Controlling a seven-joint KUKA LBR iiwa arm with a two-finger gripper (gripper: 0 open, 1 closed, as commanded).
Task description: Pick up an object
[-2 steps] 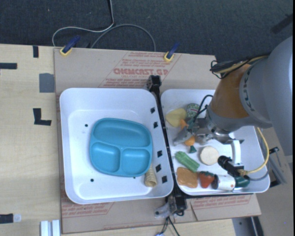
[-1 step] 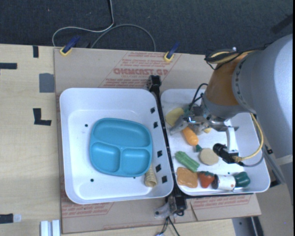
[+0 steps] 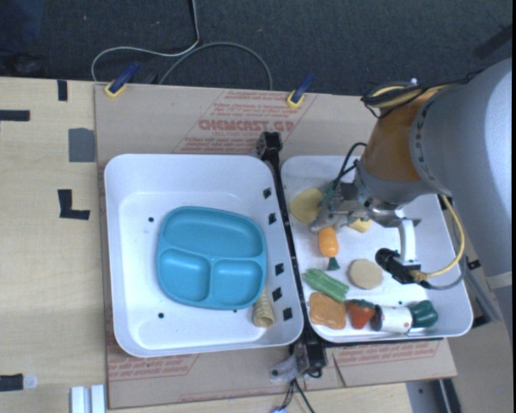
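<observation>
Cardboard-covered bench with two white bins. Gripper low in the right bin, just above a small orange carrot-like piece; its grip state cannot be told. A clean pick probably needs centring on that piece, clear of the yellow round beside it

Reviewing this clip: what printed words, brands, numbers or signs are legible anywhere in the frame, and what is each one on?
"CHEMCAST GP": red print, roughly legible, on the brown cardboard sheet under the bins; the last letters are uncertain.
Fainter red print repeated elsewhere on that sheet, including along its front edge: too blurred to read.
Black angular marks on the wooden bench: shapes, not letters.
The white bottle with the green cap: no readable label.
</observation>
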